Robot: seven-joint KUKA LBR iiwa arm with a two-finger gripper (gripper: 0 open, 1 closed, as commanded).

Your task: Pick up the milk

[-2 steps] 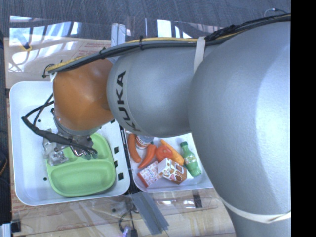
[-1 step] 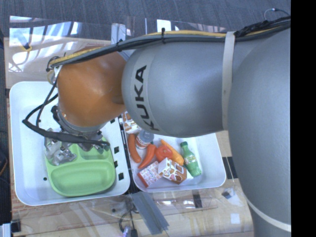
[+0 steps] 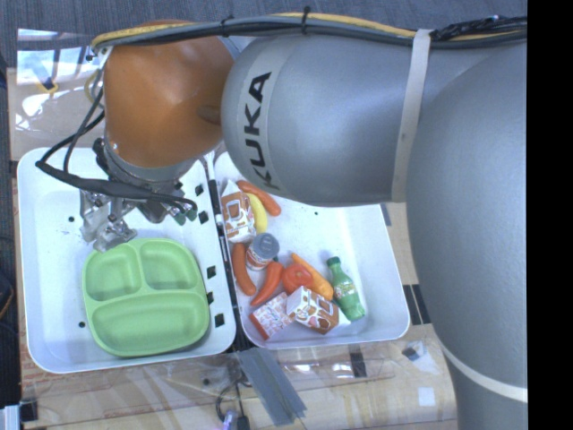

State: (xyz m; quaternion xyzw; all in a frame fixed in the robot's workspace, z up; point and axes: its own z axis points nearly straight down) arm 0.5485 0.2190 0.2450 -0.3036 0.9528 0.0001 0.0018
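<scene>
The left bin (image 3: 36, 267) holds a green divided plate (image 3: 146, 297) with three compartments, lying flat in the bin's near half and close to the front wall. Just behind the plate's far-left corner, the gripper (image 3: 106, 227) hangs low over the white floor of this bin, under the arm's orange band (image 3: 161, 92). I cannot tell how its jaws stand; the metal parts blur together, and nothing is seen between them.

The right bin (image 3: 389, 280) is crowded along its left and front. At the far left stands a brown-and-white carton (image 3: 236, 218), with a yellow banana (image 3: 258, 211) and a red sausage-like piece (image 3: 261, 197) just beside it. Below sit a small jar with a grey lid (image 3: 262, 249), two orange carrots (image 3: 242, 269), and a green bottle (image 3: 345, 288).

The milk (image 3: 269, 316), a small red-and-white carton, lies by the front wall of the right bin, touching a second printed carton (image 3: 313, 310). It is well apart from the gripper, across the divide between the bins.

The bare floor of the left bin around the gripper leaves room; the right bin's far-right part lies under the grey arm (image 3: 376, 106).
</scene>
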